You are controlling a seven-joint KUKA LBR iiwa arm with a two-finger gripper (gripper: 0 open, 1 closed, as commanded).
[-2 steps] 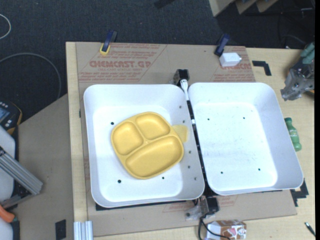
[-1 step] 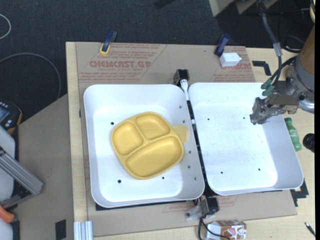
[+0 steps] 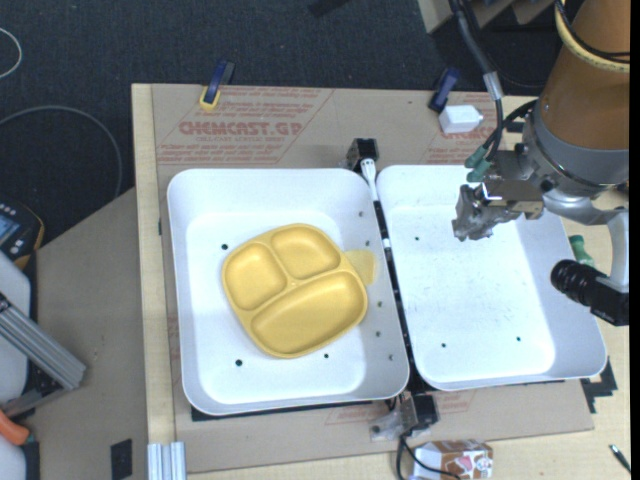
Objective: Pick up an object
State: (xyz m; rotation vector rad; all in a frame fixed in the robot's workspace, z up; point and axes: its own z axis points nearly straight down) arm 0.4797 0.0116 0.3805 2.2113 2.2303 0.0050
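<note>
bench (image 3: 300,118) w/ cardboard top, dark carpet (image 3: 90,38)

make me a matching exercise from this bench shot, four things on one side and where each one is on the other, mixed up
Things:
1. yellow divided plate
2. gripper
3. blue and yellow clamp
4. small white block

Places:
A. on the brown board behind the right bin
B. at the board's far edge, behind the left bin
C. lying in the left bin
D. above the right bin, near its far side

Pairs: 1-C, 2-D, 3-B, 4-A
</note>
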